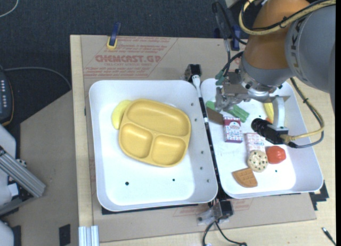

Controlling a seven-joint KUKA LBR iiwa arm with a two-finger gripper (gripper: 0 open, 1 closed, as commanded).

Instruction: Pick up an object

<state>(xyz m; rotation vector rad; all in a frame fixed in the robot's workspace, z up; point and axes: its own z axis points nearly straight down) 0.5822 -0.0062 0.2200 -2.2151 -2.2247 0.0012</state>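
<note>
My gripper (pixel 230 99) hangs low over the back left part of the right bin (pixel 301 182). Directly under it lies a green object (pixel 238 113), with a brown piece (pixel 214 116) beside it; whether the gripper touches either I cannot tell. A small red and white box (pixel 233 130) lies just in front of the gripper. Further forward are a pink and white packet (pixel 254 142), a speckled cookie ball (pixel 258 160), a red tomato (pixel 276 155) and an orange toast slice (pixel 245 177). A yellow banana-like piece (pixel 269 112) lies to the gripper's right.
The left bin (pixel 149 189) holds a yellow divided tray (pixel 154 131) with a yellow piece (pixel 119 113) poking out at its left. The ridge between the two bins (pixel 206 133) runs just left of the gripper. The arm's bulk covers the right bin's back.
</note>
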